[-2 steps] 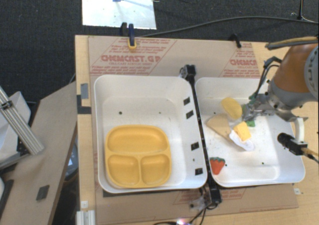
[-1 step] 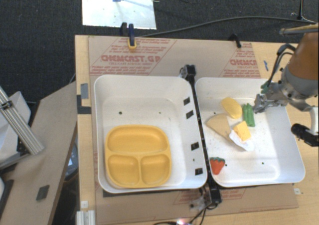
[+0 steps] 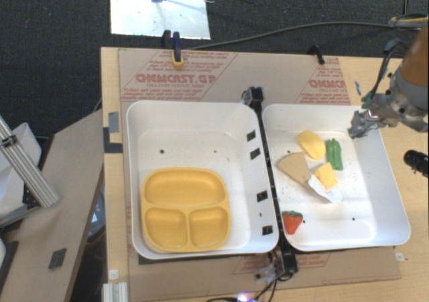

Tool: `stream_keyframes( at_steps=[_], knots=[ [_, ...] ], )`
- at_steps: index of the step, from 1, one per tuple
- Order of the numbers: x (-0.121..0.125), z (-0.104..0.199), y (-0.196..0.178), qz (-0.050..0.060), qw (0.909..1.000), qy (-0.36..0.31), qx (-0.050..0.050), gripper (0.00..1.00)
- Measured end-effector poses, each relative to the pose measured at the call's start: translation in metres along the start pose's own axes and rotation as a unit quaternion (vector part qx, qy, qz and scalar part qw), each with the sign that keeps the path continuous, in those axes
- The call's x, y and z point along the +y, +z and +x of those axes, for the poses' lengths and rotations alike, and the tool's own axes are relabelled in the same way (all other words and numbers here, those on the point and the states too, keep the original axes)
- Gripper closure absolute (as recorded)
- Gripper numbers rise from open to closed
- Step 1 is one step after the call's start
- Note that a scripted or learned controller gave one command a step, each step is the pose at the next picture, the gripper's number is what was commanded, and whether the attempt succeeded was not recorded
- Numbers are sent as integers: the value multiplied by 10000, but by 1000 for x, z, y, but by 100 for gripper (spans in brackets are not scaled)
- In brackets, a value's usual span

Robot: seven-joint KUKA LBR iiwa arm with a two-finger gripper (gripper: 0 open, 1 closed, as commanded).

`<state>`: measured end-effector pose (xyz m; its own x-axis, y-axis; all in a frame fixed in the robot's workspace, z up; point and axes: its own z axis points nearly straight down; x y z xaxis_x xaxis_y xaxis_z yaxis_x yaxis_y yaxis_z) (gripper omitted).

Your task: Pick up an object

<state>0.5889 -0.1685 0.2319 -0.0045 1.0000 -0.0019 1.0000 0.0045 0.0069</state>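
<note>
The right bin (image 3: 375,227) holds a cluster of toy food: a yellow lemon-like piece (image 3: 311,144), a green pepper (image 3: 334,153), a tan wedge (image 3: 293,167), a yellow block on a white scrap (image 3: 326,178), and a red strawberry (image 3: 292,221) near the front left corner. My gripper (image 3: 362,124) hangs over the bin's back right corner, to the right of and above the lemon and pepper. Nothing shows between its fingers.
The left bin (image 3: 201,133) holds a yellow three-compartment tray (image 3: 186,219). A black clip-lined divider (image 3: 265,173) separates the bins. Cables run over the cardboard behind, and a blue-and-yellow clamp (image 3: 175,49) sits at the back edge.
</note>
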Motion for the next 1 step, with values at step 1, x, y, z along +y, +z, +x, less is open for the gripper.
stream_keyframes(
  at_steps=[1],
  knots=[
    [1,0,-30,18,10000,-4,6,100]
  ],
)
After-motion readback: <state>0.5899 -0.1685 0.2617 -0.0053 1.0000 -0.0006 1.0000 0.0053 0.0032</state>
